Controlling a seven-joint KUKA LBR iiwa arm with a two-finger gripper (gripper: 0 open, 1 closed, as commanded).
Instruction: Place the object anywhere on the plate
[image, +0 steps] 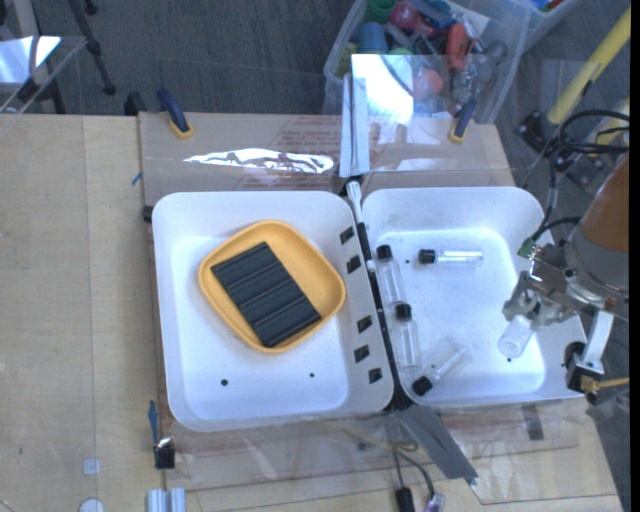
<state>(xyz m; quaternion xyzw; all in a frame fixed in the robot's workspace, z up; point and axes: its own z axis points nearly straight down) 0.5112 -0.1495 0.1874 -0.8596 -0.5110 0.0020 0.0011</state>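
While arm reaches in from frame right, gripper (520, 318) sits at right bin's (520, 210) right wall, fingers closed on clear vial (514, 340) hanging below them. Yellow plate (325, 285) lies in left bin (185, 215), left of frame centre, bearing dark ribbed block (266, 294). 4 more clear black-capped vials in right bin: 1 upper middle (452, 258), 2 along left wall (388, 280), 1 lower left (438, 368).

Showing a robotics lab: wooden bench (60, 300) bearing two white bins (180, 390), clamps (176, 118) securing a cardboard backing (250, 140), cables (590, 135) trailing, clear parts tote (440, 40) standing behind.
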